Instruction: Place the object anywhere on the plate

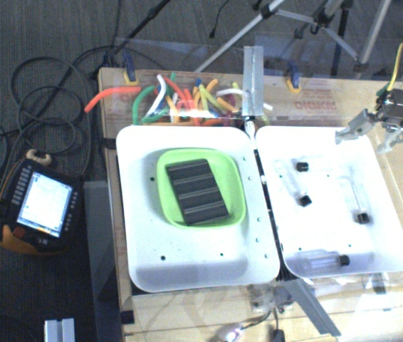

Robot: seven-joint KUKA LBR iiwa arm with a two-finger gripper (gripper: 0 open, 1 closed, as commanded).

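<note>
Plate (164, 184), green and square with rounded corners, sits in the left bin (137, 262), toward its far half. A dark ribbed block (197, 192) lies flat on it, covering most of its middle. The right bin (394, 251) holds several clear tubes with black caps (302, 167), scattered well apart. The gripper (374, 125) hangs over the far right corner of the right bin, its fingers spread apart with nothing between them. Coloured cords (180, 98) lie bunched beyond the left bin.
</note>
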